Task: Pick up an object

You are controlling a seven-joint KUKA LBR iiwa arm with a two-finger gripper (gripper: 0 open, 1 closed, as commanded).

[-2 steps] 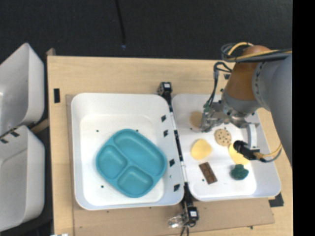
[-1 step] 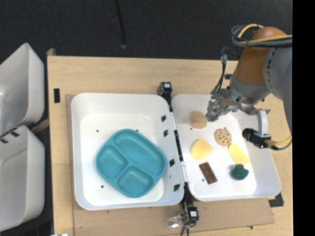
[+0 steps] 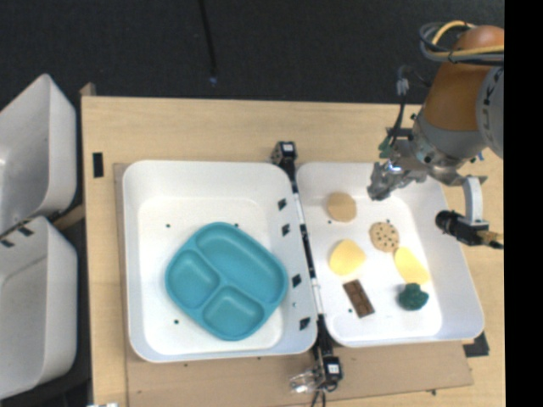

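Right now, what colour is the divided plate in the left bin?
Light blue divided plate, seen in the camera view.

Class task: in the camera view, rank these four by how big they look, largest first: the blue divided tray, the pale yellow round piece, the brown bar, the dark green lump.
1. Blue divided tray, by far the largest.
2. Pale yellow round piece.
3 and 4. Brown bar and dark green lump look too alike to rank.
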